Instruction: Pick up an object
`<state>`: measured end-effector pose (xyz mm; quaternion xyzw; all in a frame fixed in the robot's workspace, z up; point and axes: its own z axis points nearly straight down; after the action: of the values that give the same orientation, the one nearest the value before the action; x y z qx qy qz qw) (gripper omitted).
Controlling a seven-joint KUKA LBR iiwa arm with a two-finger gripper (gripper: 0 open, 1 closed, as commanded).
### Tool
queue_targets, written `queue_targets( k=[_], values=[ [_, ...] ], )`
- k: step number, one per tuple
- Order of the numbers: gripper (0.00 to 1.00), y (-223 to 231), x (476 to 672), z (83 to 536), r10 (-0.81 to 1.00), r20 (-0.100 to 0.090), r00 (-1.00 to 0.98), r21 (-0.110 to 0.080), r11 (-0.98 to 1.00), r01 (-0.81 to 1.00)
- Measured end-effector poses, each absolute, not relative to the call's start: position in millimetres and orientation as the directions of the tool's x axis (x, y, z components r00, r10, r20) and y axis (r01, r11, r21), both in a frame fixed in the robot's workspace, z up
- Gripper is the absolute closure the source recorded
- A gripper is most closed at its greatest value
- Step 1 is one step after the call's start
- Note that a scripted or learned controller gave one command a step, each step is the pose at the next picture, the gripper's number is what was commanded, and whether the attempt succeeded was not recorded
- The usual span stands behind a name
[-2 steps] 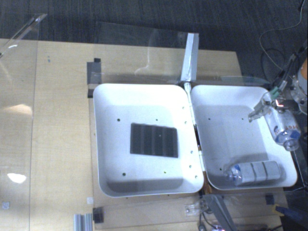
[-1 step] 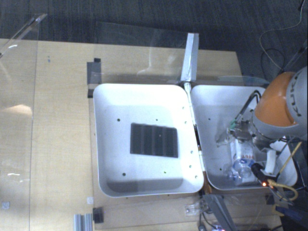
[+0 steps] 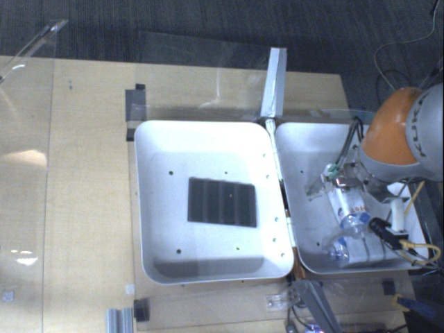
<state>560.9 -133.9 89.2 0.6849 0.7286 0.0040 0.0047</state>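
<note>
camera view: you're looking down on two white bins. the left bin [image 3: 159, 186] sits mid-frame with a dark ribbed panel [image 3: 223, 202] in its floor. the right bin [image 3: 305, 158] is where the action is — the arm [image 3: 392, 134] comes in from the right edge, its orange band bulging at the upper right, and the gripper [image 3: 338, 179] hangs low over the bin's middle.

now the relation that matters: the clear plastic bottle [image 3: 349, 214] lies right below the gripper in the frame, touching or all but touching it, long axis running from upper left to lower right. a second clear bottle with a blue cap [image 3: 361, 250] lies further down along the bin's lower wall, axis nearly left to right.

whether the gripper is spread or pinched together — you can't tell from here; wrist and cables blur over it, and nothing is plainly clamped.

my read: the nearer bottle is your target, straight down-frame from the tool.
</note>
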Motion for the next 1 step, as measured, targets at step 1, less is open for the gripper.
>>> queue_targets(
  k=[1],
  values=[
    [1.00,-132.8,562.5,100.1,0.998,-0.001,-0.064,0.017,0.064,0.998]
  ],
)
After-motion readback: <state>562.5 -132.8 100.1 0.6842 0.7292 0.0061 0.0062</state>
